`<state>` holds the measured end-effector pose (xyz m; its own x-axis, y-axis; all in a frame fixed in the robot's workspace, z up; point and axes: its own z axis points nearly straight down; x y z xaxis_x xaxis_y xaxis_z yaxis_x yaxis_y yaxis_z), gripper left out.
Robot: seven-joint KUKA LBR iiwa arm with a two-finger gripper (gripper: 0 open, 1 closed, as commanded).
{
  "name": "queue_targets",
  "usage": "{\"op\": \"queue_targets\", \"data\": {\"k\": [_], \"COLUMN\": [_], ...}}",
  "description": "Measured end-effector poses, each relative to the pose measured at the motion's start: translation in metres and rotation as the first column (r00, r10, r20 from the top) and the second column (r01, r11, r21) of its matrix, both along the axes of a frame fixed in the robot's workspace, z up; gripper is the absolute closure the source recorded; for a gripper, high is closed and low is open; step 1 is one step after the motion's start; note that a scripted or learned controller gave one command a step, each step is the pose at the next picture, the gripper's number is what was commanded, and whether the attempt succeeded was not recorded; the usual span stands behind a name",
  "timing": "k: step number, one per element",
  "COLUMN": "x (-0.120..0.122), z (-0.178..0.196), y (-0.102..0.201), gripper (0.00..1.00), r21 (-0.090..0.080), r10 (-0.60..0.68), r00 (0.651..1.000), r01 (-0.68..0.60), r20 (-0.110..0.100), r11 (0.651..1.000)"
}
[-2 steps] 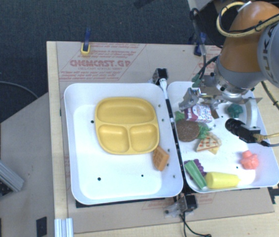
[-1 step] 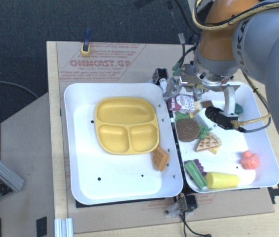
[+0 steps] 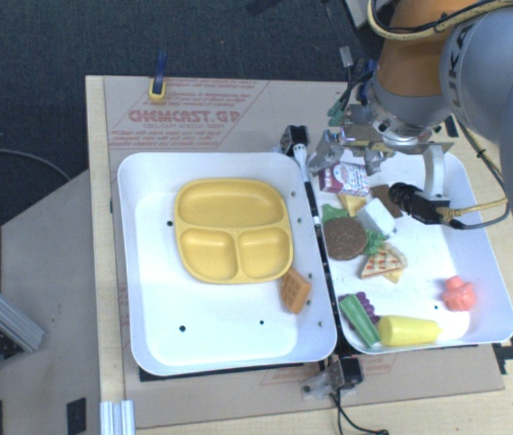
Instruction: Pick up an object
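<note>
We see the end effector (image 3: 352, 157) over the right bin's (image 3: 489, 270) far corner, a red-white packet (image 3: 345, 180) just below; grip state unclear.

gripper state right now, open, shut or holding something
Gripper: cannot be told; it hangs over the far end of the right bin, above the toy food.

Arm's in from the right, gripper (image 3: 358, 157) low over the far end of the right bin (image 3: 488, 284), right above a red-and-white packet (image 3: 343, 181). Below that sit a brown patty (image 3: 344, 237), a sandwich wedge (image 3: 382, 263), a pink piece (image 3: 459, 294), and a yellow block (image 3: 408, 331) beside green sticks (image 3: 359, 318). In the left bin (image 3: 148, 243), a yellow divided tray (image 3: 234, 229) with a waffle piece (image 3: 295, 291) just beside it.
</note>
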<state>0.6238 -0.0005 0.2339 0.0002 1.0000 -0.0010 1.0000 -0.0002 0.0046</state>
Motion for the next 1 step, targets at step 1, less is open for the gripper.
{"op": "queue_targets", "data": {"k": [1], "x": [-0.0069], "z": [-0.0108], "y": [0.0154], "gripper": [1.0], "r21": [0.002], "r10": [0.002], "r00": [1.0], "r01": [-0.002], "r20": [-0.009], "r11": [1.0]}}
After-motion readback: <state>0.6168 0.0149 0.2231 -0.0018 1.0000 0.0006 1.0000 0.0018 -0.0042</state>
